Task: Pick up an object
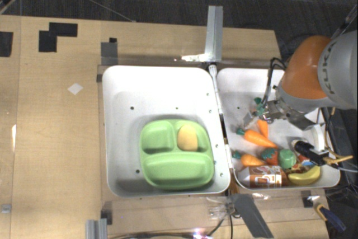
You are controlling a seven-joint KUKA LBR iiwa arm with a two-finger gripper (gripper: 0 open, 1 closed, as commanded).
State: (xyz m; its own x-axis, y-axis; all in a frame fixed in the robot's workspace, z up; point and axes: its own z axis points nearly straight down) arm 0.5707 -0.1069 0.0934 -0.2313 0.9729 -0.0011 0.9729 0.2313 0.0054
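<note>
The tool [258, 115] is hanging low in the right bin [240, 84], just above a carrot [259, 137]; I cannot tell how far it is open or whether it is gripping anything. More carrots, a bottle [267, 179], a banana [305, 176] and a green piece [287, 158] are lying along that bin's near side. In the left bin [162, 78] a green tray [176, 162] is carrying a yellow lemon [188, 137].
</note>
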